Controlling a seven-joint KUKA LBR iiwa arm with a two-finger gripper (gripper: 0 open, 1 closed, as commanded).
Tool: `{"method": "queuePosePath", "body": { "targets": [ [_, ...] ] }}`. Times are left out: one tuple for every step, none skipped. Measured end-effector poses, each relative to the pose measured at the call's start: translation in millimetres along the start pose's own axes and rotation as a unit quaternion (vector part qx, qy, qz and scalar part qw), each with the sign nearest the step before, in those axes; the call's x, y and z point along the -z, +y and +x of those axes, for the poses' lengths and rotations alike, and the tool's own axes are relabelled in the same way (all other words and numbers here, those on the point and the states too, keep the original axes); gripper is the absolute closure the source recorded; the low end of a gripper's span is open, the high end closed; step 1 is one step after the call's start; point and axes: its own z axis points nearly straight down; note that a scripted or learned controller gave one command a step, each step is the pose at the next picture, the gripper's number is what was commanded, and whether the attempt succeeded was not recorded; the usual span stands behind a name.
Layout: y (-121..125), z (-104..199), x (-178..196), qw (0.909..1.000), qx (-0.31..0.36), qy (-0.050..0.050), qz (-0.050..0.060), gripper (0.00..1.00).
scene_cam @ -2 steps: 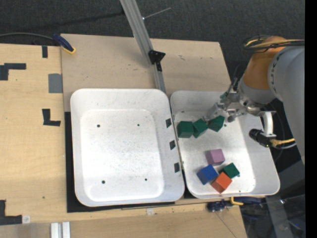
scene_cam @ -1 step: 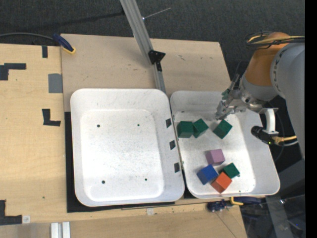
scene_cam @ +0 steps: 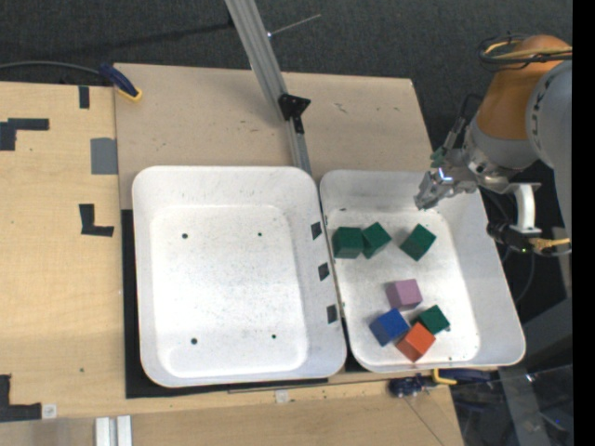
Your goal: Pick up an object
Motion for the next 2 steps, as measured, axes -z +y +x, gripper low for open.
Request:
{"method": "queuePosePath", "body": {
  "targets": [
    [2.0, 3.1, 43.2, 1.0000, 0.000, 0.000, -0.001, 1.00],
    [-6.3, 5.9, 94.8, 1.0000, 0.000, 0.000, -0.001, 1.00]
  ]
}}
